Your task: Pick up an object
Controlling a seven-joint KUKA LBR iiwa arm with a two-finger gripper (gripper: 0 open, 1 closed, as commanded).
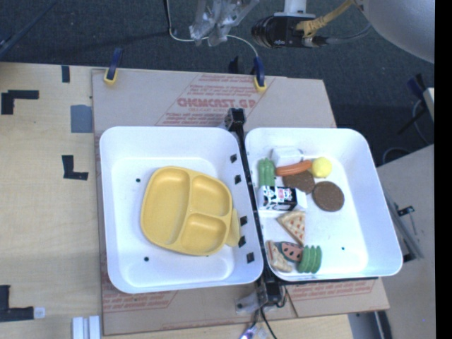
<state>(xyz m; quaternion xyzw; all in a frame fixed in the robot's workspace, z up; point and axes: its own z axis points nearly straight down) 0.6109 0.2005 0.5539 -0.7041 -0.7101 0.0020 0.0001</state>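
Note:
Small toy foods lie in the right bin (pixel 360 154): a green pickle (pixel 265 171), an orange sausage (pixel 293 167), a yellow lemon (pixel 321 167), two brown patties (pixel 328 196), a black-and-white carton (pixel 279 198), a pizza slice (pixel 293 225), a watermelon slice (pixel 281 254) and a green pod (pixel 309 258). My gripper (pixel 214 28) hangs high beyond the far edge of the bench, well clear of both bins. It is open, with nothing between its fingers.
The left bin (pixel 120 161) holds a yellow divided plate (pixel 187 210). A black clip strip (pixel 241 182) runs along the seam between the bins. Both bins rest on a cardboard sheet (pixel 212 104) clamped at its far edge.

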